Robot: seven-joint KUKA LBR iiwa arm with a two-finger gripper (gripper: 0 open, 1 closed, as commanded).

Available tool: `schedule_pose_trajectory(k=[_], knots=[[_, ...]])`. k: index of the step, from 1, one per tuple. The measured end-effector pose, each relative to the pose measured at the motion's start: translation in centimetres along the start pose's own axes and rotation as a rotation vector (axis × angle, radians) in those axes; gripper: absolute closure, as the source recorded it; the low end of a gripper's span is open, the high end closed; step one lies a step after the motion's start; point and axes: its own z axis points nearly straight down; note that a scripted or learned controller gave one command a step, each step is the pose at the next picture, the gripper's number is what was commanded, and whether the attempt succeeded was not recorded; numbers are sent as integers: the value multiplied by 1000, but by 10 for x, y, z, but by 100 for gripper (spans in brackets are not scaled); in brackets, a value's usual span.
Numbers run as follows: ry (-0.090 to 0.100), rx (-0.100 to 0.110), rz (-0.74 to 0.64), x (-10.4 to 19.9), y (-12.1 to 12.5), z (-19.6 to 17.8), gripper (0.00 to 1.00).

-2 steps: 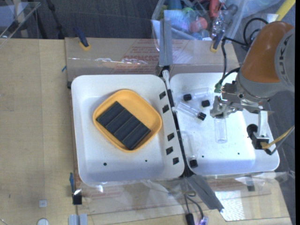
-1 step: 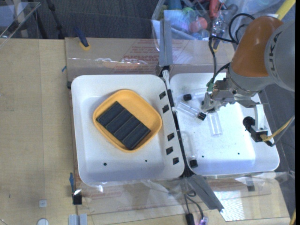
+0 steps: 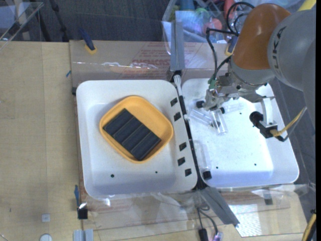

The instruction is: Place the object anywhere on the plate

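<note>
A yellow-orange square plate (image 3: 113, 115) lies tilted in the left bin (image 3: 90, 174). A flat black ribbed slab (image 3: 133, 133) rests on the plate and covers most of its middle. My gripper (image 3: 213, 118) hangs low over the upper left part of the right bin (image 3: 251, 159), well to the right of the plate and across the divider. Its pale see-through fingers (image 3: 220, 126) stand open with nothing between them.
A black-marked divider (image 3: 181, 134) runs between the two bins. The arm's orange band (image 3: 256, 39) looms over the right bin's back edge. A box of mixed coloured things (image 3: 210, 4) stands behind the bins. Bare wooden bench lies to the left.
</note>
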Motion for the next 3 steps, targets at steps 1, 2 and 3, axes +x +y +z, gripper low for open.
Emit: schedule_pose_trajectory(k=[1, 2, 3], knots=[[0, 0, -72, 26, 42, 5, 100], [-1, -1, -155, 48, 47, 5, 100], [2, 4, -256, 75, 24, 5, 100]])
